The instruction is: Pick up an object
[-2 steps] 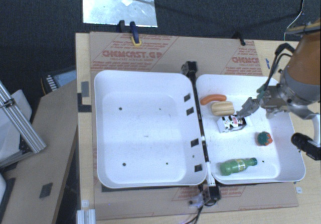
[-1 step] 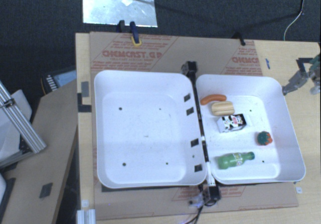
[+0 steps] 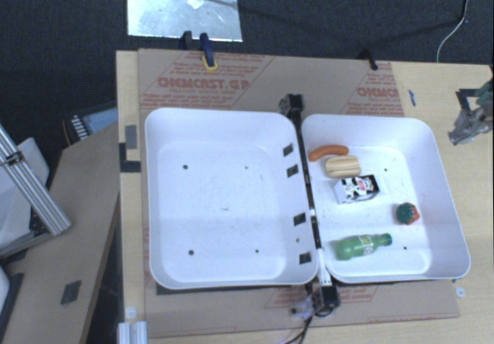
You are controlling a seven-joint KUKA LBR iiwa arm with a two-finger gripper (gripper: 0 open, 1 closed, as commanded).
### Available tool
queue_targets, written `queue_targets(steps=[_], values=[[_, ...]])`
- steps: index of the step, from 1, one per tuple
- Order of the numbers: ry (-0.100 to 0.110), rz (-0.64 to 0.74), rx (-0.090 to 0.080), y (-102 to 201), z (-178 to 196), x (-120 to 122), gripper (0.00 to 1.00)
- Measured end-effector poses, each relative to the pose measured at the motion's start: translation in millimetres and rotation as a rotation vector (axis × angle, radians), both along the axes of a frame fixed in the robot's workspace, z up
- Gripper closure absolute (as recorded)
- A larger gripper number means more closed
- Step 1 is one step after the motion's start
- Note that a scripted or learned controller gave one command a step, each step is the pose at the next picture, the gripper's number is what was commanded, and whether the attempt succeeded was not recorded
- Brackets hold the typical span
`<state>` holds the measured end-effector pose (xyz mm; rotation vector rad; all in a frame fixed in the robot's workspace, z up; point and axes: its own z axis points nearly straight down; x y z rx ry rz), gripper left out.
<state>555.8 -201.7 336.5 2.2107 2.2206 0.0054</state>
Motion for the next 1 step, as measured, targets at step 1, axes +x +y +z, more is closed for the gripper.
queue_targets(steps=[1], values=[[0.01, -0.005, 0.004, 5.9, -23.1, -52.6, 1.0]])
